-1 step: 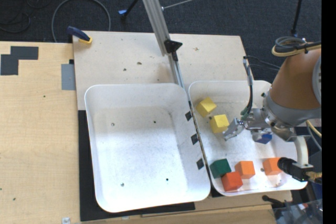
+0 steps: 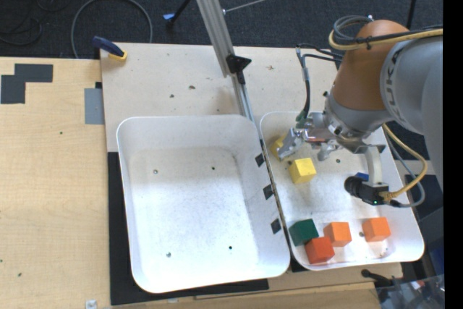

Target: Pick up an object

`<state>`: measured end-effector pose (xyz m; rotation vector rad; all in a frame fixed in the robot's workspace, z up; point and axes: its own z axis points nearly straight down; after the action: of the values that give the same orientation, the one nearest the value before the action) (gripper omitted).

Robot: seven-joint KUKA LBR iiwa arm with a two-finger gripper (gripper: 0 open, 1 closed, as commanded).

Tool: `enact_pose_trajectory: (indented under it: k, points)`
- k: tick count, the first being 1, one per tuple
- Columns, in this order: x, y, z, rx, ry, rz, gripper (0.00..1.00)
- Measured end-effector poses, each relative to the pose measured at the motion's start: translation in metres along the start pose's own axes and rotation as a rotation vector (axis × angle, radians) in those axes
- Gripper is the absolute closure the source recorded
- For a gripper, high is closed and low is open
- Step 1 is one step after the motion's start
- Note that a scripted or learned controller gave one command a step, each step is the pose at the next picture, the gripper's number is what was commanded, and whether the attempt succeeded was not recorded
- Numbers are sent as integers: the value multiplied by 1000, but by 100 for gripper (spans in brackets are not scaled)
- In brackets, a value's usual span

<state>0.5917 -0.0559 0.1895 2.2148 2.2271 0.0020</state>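
While the left bin sits bare, the gripper hangs over the right bin, fingers apart, just above a yellow block; a second yellowish object is half-hidden behind one finger.

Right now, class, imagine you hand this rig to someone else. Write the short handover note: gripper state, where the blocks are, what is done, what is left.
Gripper: low in the right bin, fingers open, holding nothing; it hangs just above the yellow block.
Blocks, all in the right bin: the yellow block near the middle; a green block, a red-orange block and two orange blocks along the near edge.
The left bin sits beside it.
Done: arm brought over the yellow block.
Left: close on a block and lift it; no pick yet.
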Motion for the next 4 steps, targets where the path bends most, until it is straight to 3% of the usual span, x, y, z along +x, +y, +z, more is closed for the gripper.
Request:
enact_pose_trajectory:
  k: [1,2,3,4]
  points:
    - [-77,-8,72,12,0,12,0]
    - [-62,43,99,8,-1,3,0]
    - [-45,42,94,17,22,-11,100]
    - [-104,23,-50,-5,-3,7,100]
